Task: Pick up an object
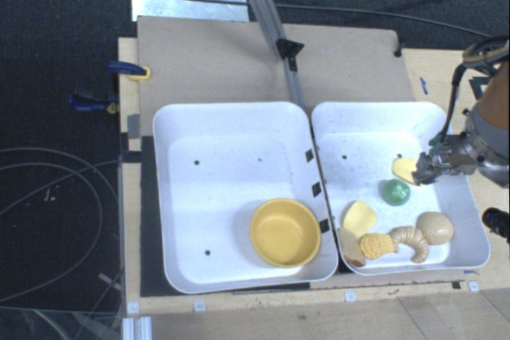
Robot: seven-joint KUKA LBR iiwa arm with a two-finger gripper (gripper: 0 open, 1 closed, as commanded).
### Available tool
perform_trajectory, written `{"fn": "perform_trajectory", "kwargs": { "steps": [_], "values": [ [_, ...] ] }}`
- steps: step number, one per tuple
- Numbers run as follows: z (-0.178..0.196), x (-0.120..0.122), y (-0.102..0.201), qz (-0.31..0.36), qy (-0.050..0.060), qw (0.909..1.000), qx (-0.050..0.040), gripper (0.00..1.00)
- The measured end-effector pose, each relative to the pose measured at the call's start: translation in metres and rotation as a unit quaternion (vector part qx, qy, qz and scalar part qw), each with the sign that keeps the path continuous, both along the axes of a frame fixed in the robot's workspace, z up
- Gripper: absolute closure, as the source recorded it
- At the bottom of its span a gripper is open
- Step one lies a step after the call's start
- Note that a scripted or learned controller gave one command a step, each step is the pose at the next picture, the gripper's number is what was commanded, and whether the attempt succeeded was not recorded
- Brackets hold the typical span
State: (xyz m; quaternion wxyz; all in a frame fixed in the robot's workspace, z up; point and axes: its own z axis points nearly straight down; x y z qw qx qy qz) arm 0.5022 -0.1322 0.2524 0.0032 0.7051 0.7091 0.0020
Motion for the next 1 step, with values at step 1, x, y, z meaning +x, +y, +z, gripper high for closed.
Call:
{"fn": "perform_trajectory", "kwargs": {
  "steps": [1],
  "values": [
    [0.0253,0.0014,-0.0002,0.0,0.001,1.0,0.0002,1.0]
  ]
}}
